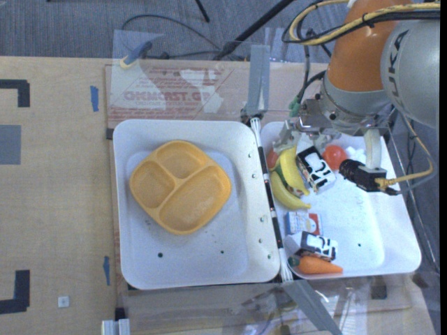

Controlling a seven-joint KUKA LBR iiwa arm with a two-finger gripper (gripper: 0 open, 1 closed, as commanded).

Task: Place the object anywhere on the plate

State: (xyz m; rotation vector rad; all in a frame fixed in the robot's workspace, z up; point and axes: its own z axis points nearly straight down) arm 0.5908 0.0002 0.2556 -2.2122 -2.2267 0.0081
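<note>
Left of centre: a yellow three-compartment plate (180, 185), flat in the left white bin (140, 257) on the tabletop (56, 187). Right of the divider, in the right bin (391, 243): a banana (286, 181), long axis running from upper centre down toward lower right, curved, lower tip pointing right. Just beside it, a black-and-white gripper (316, 169), low over the bin, touching or nearly touching the banana; grip state impossible to tell. Further right, a small red-orange ball (334, 155). Lower in the same bin: a small printed packet (304, 222), a black-and-white block (318, 245), a carrot (318, 264) lying crosswise.
</note>
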